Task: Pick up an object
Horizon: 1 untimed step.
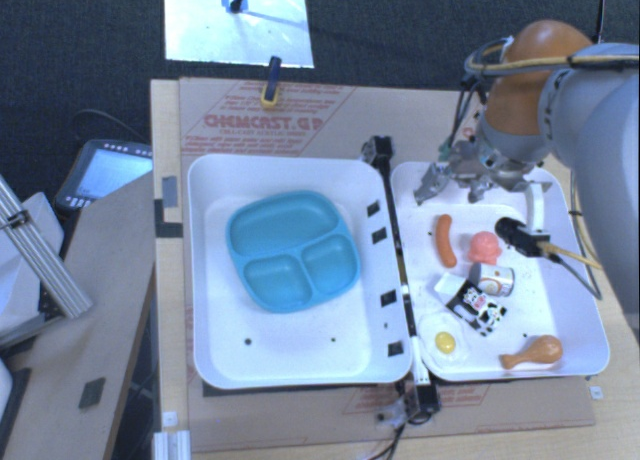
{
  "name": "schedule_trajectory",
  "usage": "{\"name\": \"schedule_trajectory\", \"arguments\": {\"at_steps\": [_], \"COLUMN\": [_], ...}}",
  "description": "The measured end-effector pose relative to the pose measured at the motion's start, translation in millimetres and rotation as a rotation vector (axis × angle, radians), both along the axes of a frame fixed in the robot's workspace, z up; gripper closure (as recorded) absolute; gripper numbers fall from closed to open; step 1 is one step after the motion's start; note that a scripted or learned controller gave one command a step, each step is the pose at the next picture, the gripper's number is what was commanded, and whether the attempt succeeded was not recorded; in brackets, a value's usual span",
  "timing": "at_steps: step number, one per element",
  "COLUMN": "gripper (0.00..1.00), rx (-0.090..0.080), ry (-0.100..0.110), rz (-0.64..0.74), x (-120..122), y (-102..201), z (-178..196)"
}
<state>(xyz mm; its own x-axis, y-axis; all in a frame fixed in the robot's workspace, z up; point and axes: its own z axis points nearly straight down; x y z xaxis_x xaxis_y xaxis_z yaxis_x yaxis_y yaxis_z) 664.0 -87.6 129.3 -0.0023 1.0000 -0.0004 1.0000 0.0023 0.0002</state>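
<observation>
The claw hung over the far end of the right bin, nothing between its fingers; whether they were apart I could not tell. This looked like the approach step. Next, it needed to descend squarely onto the sausage just below. The wrist hid the fingertips.

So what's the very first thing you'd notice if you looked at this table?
Probably the big blue divided plate, alone in the left white bin. Next, the robot arm reaching in from the right, its gripper over the far end of the right bin. That bin holds toy food: a sausage, a pink piece, a fried egg and a chicken drumstick.
</observation>
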Motion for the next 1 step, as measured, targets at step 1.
{"name": "schedule_trajectory", "arguments": {"at_steps": [1], "gripper": [0.00], "rx": [0.000], "ry": [0.002], "rz": [0.001], "x": [-0.2], "y": [0.5], "z": [-47.2]}}
